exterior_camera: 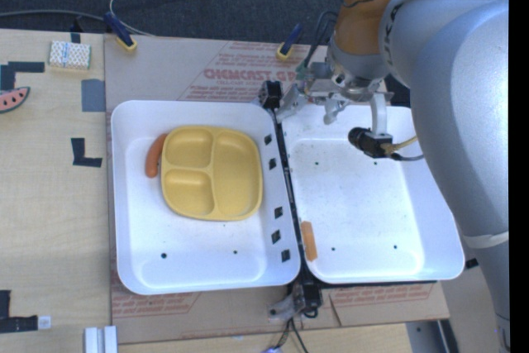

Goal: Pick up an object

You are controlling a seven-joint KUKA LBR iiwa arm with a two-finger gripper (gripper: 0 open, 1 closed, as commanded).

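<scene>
A yellow divided plate (211, 174) lies in the left bin (190, 269). An orange sausage-shaped piece (152, 157) rests against the plate's left edge. A smaller orange piece (308, 240) lies in the right bin (388, 260), close to its left wall near the front. My gripper (351, 107) hangs over the back of the right bin, near the divider between the bins and far from both orange pieces. I see nothing held in it. A dark part with a cable (372, 143) sits just below it.
The bins stand on cardboard (223, 74) on a wooden bench. Blue clamps (120, 31) (289, 41) sit at the cardboard's back edge. A small patterned block (69, 55) and a watermelon-slice toy (12, 99) lie far left. The arm's bulk covers the right side.
</scene>
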